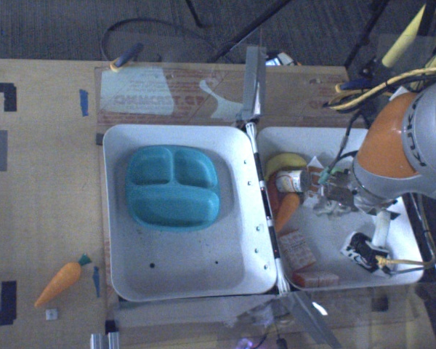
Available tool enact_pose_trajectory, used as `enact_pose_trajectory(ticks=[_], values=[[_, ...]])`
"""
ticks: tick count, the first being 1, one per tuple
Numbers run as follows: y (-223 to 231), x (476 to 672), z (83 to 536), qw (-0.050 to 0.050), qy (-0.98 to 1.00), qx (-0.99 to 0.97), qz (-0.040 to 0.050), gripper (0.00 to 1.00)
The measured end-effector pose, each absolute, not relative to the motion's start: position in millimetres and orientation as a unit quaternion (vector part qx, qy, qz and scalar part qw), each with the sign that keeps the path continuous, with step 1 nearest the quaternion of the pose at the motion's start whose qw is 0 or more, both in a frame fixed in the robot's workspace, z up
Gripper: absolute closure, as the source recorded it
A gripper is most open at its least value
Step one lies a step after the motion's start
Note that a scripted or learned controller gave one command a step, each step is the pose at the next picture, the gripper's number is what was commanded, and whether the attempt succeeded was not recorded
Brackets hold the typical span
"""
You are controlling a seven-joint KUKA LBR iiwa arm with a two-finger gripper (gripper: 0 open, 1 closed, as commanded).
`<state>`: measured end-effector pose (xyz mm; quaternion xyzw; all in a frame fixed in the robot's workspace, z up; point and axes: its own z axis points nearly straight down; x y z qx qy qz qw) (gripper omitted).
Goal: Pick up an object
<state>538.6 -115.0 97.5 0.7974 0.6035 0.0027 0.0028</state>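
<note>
Carrot (pixel 287 211), yellow fruit (pixel 285 163) in right bin (pixel 414 271); teal tray (pixel 173 187) left; hand (pixel 325 193) grip perhaps unclear.

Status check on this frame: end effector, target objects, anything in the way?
End effector low over right bin, grip state unclear. Orange carrot and yellow item crowded close beside it. Teal tray in left bin.
</note>
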Motion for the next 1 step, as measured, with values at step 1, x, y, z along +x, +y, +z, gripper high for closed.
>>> enact_pose_trajectory(ticks=[1], values=[[-46.1,578.9,243.0,0.0,0.548,0.837,0.0001,1.0]])
